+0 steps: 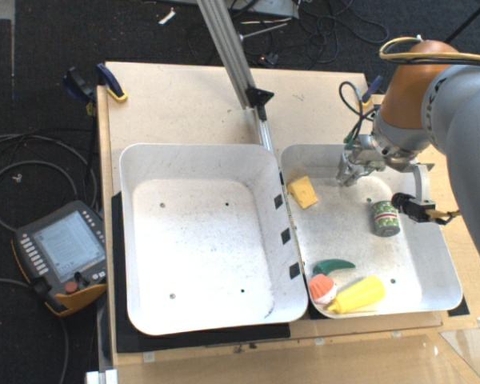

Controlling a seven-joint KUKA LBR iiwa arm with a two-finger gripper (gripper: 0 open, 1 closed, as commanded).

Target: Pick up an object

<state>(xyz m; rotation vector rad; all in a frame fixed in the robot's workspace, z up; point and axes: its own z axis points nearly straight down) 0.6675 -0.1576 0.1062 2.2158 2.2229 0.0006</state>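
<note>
Your pincer (354,171) hovers in the right bin (432,278); whether it's parted or closed, you cannot tell. The small green can (385,218) lies just beside it, likely light, rigid and slick; grip across its rounded sides.

You've got a pale wooden bench (192,106) sitting on dark carpet. Off at 9 o'clock from the left white plastic bin (136,162) there's a grey handheld control pendant with an orange base (60,254), its black cables (16,174) looping across the floor beside it. Up at 11 o'clock, a blue and yellow clamp (108,82) grips the bench corner. A slanted silver aluminium rail (228,42) runs down from 12 o'clock to the seam between the bins, where black clips (286,234) sit. More tangled cables (320,14) lie at 1 o'clock.
</note>
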